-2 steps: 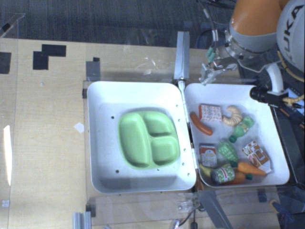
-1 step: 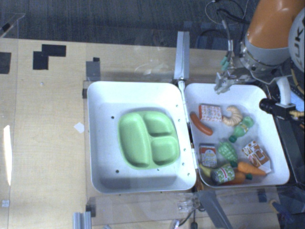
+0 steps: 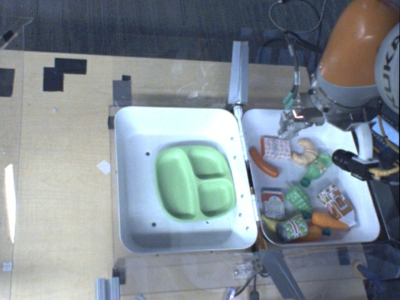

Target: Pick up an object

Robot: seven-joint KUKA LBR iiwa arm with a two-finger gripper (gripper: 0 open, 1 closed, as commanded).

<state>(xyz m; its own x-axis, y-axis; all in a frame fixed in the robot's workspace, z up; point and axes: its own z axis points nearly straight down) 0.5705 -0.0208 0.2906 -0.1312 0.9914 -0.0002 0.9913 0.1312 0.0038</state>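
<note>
The right-hand white bin (image 3: 372, 225) holds a jumble of small toy foods. Near its upper middle lies a red-and-white printed packet (image 3: 275, 147), its lettering too small to read, and just beside it to the right a pale, curled croissant (image 3: 305, 151). A smooth red sausage (image 3: 263, 161) lies slanted along the bin's left wall. Lower down are a green bottle (image 3: 315, 168), a knobbly green piece (image 3: 298, 199), a small red-labelled packet (image 3: 273, 204), a patterned box (image 3: 334, 200), an orange carrot (image 3: 329, 221) and a can with a green label (image 3: 292, 229).

The gripper (image 3: 291, 124) hangs over the bin's upper edge, just above the printed packet; nothing shows between its fingers, and whether they are spread or closed cannot be told.

The left white bin (image 3: 134, 230) carries a glossy green divided tray (image 3: 195, 181) with three rounded compartments. The arm's orange band (image 3: 353, 36) shows at top right. Black letters on the arm's grey shell are cut off at the picture's edge.
</note>
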